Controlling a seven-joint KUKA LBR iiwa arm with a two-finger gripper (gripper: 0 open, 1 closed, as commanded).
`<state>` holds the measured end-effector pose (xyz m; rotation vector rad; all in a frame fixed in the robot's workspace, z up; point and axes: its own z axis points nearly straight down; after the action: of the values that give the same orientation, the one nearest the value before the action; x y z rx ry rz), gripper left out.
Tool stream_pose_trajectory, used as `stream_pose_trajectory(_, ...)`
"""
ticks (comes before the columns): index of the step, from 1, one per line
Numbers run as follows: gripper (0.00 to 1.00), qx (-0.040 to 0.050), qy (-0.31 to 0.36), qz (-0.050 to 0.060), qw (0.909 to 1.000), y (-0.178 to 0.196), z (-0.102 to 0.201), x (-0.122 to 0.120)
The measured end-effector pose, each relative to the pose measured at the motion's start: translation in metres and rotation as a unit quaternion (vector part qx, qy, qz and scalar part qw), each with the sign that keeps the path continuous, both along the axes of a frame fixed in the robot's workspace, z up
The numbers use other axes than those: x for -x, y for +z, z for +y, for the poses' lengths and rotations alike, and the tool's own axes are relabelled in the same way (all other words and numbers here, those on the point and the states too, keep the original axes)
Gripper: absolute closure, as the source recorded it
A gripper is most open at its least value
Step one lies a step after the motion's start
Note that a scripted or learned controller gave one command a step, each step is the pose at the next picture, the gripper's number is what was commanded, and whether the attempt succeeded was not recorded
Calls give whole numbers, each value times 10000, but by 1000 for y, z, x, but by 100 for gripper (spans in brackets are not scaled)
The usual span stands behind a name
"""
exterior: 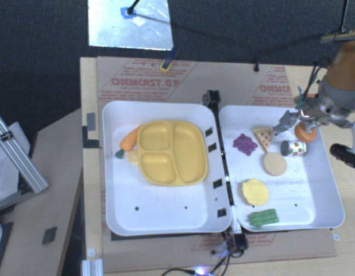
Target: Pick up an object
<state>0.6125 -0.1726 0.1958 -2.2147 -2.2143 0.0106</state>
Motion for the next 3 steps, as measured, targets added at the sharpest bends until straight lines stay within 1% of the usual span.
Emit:
stream_pose_trajectory(1, 0, 13, 15, -65, 10000, 8, 0, -3)
stream_pose_trajectory(2, 0, 8, 15, -50, 10000, -54, 3, -6)
stream_pose_trajectory(3, 0, 26, 29, -125, 9999, -59, 3, -10)
